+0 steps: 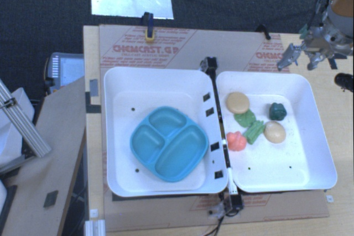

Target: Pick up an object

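Gripper [301, 57] hangs at the upper right of my view, above the far right corner of the right bin [315, 108], and its two fingers are spread wide with nothing between them. I see one grey fingertip [286, 58] toward the left and the other toward the right, both over the cardboard sheet [182, 47] behind the bin rim.

For the task, the objects lie together in the left half of the right bin. A round tan piece [238, 101] like a flat bun is the farthest back. Just in front of it lies a light green piece [244, 118], and next a darker green ribbed piece [254, 131], lying at a slant. A pink-red lumpy piece [236, 141] sits at the front, close to the bin's left wall. A pale cream oval [274, 131] is touching or almost touching the ribbed green one on its right. A dark teal lump [277, 111] stands a little apart, behind the cream oval. All are well apart from the gripper.

In the left bin [121, 85] I see a blue tray [168, 143] with three compartments, turned at a slant. Black clips [210, 63] join the two bins along the middle. A yellow clamp [149, 30] holds the cardboard at the back.
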`<state>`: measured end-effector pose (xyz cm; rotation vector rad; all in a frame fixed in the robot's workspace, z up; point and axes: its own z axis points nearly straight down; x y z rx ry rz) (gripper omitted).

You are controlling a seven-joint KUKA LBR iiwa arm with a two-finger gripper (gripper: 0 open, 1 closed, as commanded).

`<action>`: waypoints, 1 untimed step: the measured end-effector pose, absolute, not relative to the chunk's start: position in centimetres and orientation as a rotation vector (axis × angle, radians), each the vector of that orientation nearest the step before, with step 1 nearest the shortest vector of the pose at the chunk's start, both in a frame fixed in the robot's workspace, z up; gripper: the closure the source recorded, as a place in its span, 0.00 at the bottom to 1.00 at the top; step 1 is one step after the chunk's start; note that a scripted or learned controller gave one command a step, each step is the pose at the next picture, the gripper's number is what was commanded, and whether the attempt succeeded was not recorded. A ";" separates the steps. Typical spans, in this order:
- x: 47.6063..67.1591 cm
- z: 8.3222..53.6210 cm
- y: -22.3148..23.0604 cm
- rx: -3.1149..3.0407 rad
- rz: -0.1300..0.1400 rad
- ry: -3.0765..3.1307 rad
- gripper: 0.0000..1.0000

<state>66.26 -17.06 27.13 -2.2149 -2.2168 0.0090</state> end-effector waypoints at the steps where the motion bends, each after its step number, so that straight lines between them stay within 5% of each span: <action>1: 66.4 27.9 -17.0 -2.219 -0.001 -2.227 0.00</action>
